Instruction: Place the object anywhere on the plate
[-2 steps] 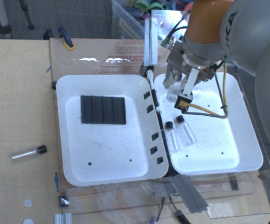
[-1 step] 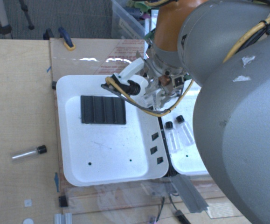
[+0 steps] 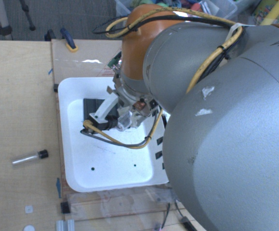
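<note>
Largely hidden beneath its own grey arm (image 3: 226, 129), the gripper (image 3: 126, 118) hangs low over the far half of the white bin (image 3: 110, 177), and from this angle I cannot tell whether it is open or closed. Just to its left a flat black object (image 3: 91, 106) lies on the bin floor near the far left corner, its right edge hidden behind the gripper. Out on the wooden bench (image 3: 14, 105), well apart from the bin, a small clear tube (image 3: 28, 157) with a black cap lies on its side.
</note>
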Tool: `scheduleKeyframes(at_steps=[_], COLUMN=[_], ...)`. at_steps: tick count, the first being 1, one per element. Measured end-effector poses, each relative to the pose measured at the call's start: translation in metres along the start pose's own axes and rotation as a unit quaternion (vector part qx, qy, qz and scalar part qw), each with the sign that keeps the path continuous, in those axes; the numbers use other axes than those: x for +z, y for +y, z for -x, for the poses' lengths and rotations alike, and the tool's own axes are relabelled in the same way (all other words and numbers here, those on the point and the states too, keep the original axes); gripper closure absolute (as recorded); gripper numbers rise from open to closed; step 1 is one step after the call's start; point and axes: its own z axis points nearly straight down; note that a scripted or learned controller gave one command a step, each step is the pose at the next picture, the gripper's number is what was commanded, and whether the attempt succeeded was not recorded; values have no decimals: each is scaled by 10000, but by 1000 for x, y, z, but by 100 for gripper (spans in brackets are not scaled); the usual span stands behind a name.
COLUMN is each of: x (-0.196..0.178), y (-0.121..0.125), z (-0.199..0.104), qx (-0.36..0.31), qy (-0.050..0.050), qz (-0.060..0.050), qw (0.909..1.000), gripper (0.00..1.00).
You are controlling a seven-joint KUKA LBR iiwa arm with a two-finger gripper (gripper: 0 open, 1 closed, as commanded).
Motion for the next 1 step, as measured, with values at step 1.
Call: scheduleKeyframes(at_steps=[1], x=[0], y=[0], z=[0], qx=[-1], qy=[1], qz=[1], qw=[10000], gripper=[0])
